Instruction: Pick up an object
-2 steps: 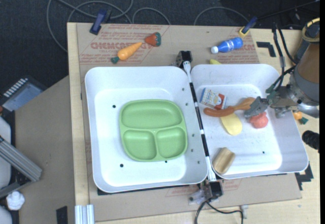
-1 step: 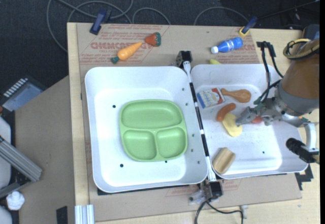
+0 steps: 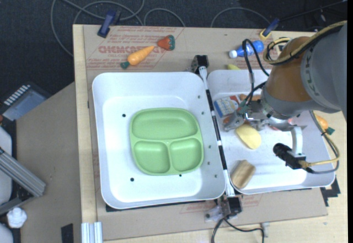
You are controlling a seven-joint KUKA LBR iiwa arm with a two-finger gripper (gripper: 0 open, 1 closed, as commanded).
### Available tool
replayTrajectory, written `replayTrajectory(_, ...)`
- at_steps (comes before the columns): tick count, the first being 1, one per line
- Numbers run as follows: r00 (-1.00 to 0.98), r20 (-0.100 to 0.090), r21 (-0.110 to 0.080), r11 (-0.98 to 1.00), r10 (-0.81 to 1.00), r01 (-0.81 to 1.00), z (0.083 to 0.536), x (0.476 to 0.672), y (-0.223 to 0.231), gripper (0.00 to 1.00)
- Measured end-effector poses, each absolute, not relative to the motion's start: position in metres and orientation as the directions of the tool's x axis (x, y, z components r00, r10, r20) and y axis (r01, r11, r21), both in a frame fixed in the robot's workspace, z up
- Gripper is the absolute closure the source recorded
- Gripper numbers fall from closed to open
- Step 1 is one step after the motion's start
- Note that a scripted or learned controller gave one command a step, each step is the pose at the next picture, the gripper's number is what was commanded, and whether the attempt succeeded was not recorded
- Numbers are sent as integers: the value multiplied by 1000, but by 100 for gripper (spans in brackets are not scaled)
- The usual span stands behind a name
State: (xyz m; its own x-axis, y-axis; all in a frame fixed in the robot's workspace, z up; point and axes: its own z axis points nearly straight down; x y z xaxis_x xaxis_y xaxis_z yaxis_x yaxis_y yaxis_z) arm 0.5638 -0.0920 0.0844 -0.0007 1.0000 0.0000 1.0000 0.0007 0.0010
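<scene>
End effector (image 3: 241, 119) low in right bin (image 3: 276, 180), wrist vertical.

Yellow lemon-like object (image 3: 249, 137) — right bin (image 3: 276, 180)

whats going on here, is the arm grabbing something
The grey arm reaches from the right down into the right bin, its gripper low beside a yellow object. Whether it holds anything cannot be told. A tan block lies near that bin's front edge. The left bin holds a green divided plate.
</scene>
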Motion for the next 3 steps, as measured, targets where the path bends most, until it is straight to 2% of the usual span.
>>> replayTrajectory(1,1,1,-2,-1,1000,1000,84,532,-101,0)
replayTrajectory(2,0,0,-2,0,1000,1000,85,639,-139,0)
replayTrajectory(3,0,-1,-1,0,1000,1000,85,577,-198,0)
